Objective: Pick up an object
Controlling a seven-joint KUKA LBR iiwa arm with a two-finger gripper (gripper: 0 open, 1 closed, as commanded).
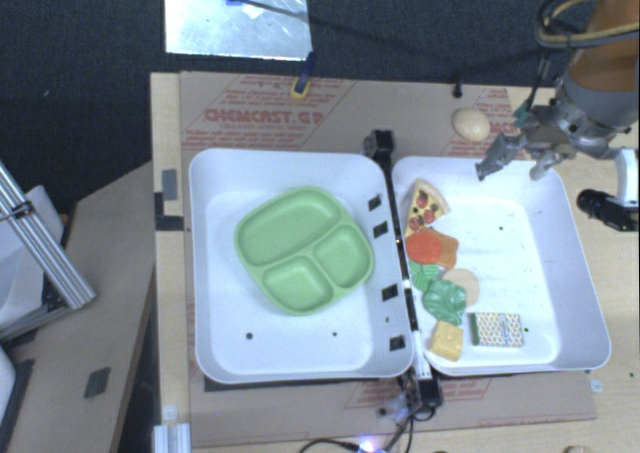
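Gripper (519, 162) above right bin (560, 241) far rim, fingers apart, nothing held. Pizza slice (427, 204) and other toys unpicked; grasp not begun.

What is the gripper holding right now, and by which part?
Nothing. The gripper hangs open above the right bin's far rim, with no object between its fingers.

right bin (560, 271): right half free | toy food (440, 261) crowds left wall

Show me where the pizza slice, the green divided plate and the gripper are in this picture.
pizza slice (426, 205), camera view, on its topped middle.
green divided plate (303, 229), camera view, on the floor of its large compartment.
gripper (517, 169), camera view, midway between its two spread fingertips.
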